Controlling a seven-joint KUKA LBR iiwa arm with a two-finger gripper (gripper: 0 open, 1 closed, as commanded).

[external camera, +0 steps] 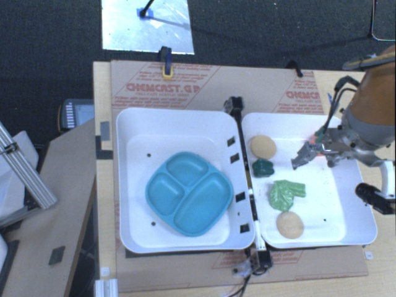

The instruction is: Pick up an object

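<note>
Dark carpet surrounds a cardboard-topped bench (204, 82) bearing two white bins side by side. Over the right bin (356, 228) the gripper (301, 159) hangs at a slant with nothing between its fingers, and whether they are spread or pressed together I cannot tell; near it lie a tan round cookie (263, 146), a small dark green lump (263, 167), a crinkled light green leaf (286, 193) and a second tan cookie (289, 224). A blue divided plate (189, 193) sits in the left bin (133, 166).

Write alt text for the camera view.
A grey robot arm's gripper hovers over the right white bin, which holds two tan round pieces, a dark green lump and a light green leafy piece; the left white bin holds a blue divided plate.
</note>
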